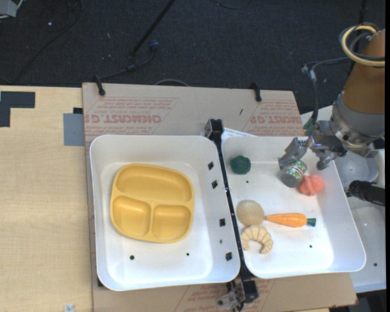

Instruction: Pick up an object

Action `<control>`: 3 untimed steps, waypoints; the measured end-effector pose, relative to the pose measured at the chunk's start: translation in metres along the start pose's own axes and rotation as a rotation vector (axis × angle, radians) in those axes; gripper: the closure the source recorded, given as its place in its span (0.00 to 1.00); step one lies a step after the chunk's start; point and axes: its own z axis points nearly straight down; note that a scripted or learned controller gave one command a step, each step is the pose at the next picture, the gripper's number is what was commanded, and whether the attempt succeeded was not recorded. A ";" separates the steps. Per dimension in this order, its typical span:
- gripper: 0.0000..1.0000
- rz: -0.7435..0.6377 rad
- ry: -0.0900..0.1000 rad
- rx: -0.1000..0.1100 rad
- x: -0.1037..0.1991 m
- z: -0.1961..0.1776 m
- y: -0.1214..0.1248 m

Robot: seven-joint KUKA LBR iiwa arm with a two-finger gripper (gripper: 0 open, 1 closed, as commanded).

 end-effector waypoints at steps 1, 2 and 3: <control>0.00 -0.002 -0.001 -0.011 0.000 -0.006 0.002; 0.00 -0.001 -0.001 -0.006 -0.001 0.037 0.003; 0.00 0.001 0.000 -0.005 0.009 0.094 0.003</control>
